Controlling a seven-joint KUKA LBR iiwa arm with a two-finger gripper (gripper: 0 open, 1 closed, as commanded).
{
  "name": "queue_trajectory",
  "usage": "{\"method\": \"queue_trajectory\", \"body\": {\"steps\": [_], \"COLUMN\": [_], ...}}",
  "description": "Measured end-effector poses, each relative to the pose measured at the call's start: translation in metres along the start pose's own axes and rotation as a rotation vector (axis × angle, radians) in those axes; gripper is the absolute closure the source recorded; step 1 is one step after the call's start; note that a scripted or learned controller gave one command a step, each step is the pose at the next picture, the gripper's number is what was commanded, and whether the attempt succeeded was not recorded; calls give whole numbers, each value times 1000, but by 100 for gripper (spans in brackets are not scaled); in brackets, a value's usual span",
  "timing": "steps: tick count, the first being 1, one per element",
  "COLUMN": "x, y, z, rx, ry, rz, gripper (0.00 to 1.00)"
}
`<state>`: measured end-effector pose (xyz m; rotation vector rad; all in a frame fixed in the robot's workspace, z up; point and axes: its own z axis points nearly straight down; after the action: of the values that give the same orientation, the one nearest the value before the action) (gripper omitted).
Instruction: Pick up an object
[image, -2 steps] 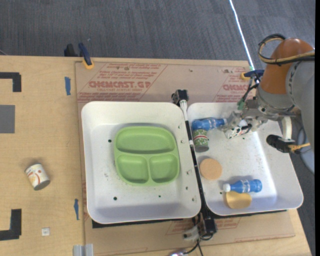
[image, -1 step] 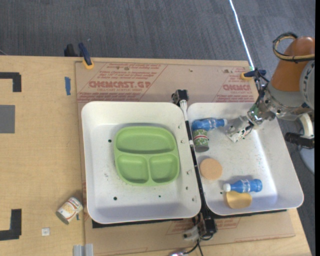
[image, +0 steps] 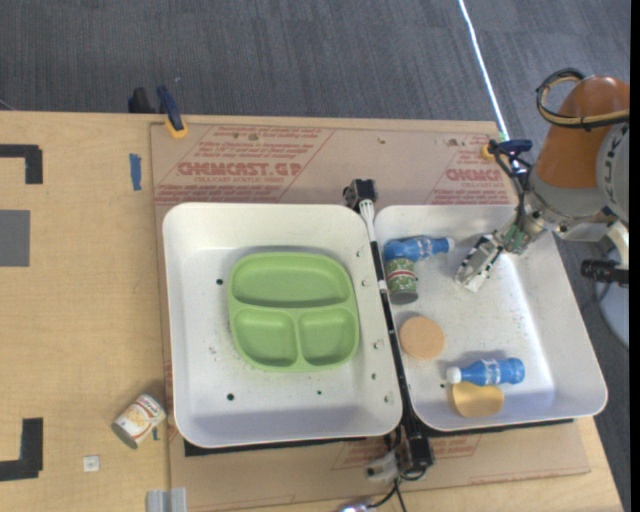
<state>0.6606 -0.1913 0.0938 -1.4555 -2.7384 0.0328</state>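
Hand: low over the far part of the right bin, tilted, hanging from the grey arm that enters from the view's right; nothing between the fingers; spread or pressed together, cannot tell.
Blue bottle, far: lying on its side just left of the hand, close to the bin's far-left corner, apart from the hand.
Green can: left of the hand and slightly nearer the camera, touching or almost touching the far blue bottle, against the bin's left wall.
Tan disc: flat on the bin floor, nearer the camera than the hand and a little to its left, apart from it.
Blue bottle, near: on its side, well apart from the hand, toward the bin's near edge, white cap pointing left.
Yellow piece: just beyond that bottle from the hand, touching or nearly touching it, by the near wall.
Left bin: well to the hand's left, carrying a green divided tray with three compartments.
Small box: on the bench outside the left bin's near corner, far from the hand.
Clamps: blue and yellow clamp at the cardboard sheet's far-left corner, another close to the arm.
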Motion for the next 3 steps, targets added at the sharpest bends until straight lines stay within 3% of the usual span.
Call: {"method": "queue_trajectory", "body": {"steps": [1, 2, 3], "x": [31, -24, 48], "y": [21, -24, 3], "z": [-40, -95, -1], "rx": [-21, -38, -29], "ry": [-15, -34, -28], "rz": [-166, -144, -322], "gripper": [0, 0, 0]}}
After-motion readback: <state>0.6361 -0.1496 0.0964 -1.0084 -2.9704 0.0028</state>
